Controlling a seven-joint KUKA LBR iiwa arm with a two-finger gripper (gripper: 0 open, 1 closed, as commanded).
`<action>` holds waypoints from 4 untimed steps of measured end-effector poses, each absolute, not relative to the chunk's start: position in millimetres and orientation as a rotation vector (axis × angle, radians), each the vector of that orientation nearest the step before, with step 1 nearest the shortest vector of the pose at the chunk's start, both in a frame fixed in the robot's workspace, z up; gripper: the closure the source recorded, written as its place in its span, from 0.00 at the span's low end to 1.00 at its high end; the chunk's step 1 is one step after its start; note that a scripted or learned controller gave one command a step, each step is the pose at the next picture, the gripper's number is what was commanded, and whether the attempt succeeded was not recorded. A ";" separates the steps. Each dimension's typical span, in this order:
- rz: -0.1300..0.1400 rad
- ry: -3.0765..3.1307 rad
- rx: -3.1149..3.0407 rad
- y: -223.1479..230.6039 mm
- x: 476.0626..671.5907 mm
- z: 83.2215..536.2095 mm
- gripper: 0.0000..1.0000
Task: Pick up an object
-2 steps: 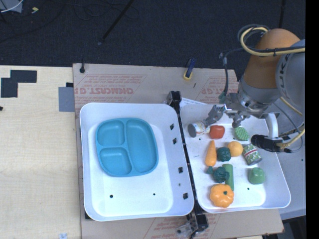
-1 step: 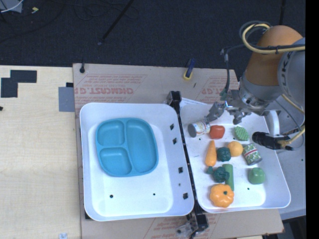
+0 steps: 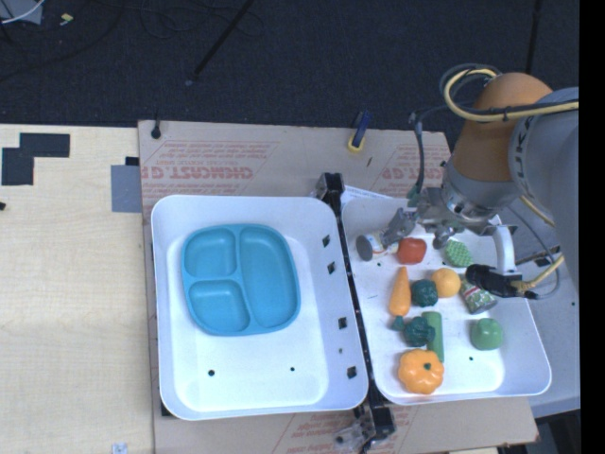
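Tomato-looking red piece point(image 3: 411, 250) is what I'd call the pick here, since it's the closest thing to me in the camera view. It sits near the top of the right bin point(image 3: 515, 372), just below my gripper point(image 3: 405, 225), pretty much right under the tip and maybe a hair toward the arm's side. It's round, so there's no long axis to line up with and any approach angle should do.

Other stuff crowds around it. A small grey and red thing point(image 3: 365, 247) lies just beside it on the side toward the left bin point(image 3: 189, 386), a green checked piece point(image 3: 458, 253) on the other side, and the carrot point(image 3: 401, 291) starts just below it, pointing down the bin. Further down are a lemon point(image 3: 446, 282), some broccoli point(image 3: 424, 293), a can point(image 3: 477, 299), a green apple point(image 3: 486, 334) and an orange pepper point(image 3: 420, 371). The blue divided plate point(image 3: 239, 279) lies by itself in the left bin, well apart from me.

As for my grip: honestly can't tell from this angle if I'm spread or closed, the tip is just a grey tangle against the white bin wall. I don't see anything caught in it. My guess is the next move is a short drop straight down onto the tomato, and the carrot tip could get nudged.
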State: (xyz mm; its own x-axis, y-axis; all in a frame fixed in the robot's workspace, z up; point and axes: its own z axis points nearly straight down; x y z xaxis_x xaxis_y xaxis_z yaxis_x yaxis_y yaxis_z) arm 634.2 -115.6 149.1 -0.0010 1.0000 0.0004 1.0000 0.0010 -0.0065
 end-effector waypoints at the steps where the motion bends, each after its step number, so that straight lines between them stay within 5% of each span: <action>1: 0.007 -2.218 -2.217 -121.5 626.8 93.5 0.00; 2: 0.004 -2.217 -2.221 -120.9 626.4 87.4 0.00; 3: 0.005 -2.214 -2.223 -122.0 626.3 97.7 1.00; 4: -0.002 -2.223 -2.223 -118.3 629.5 159.6 1.00</action>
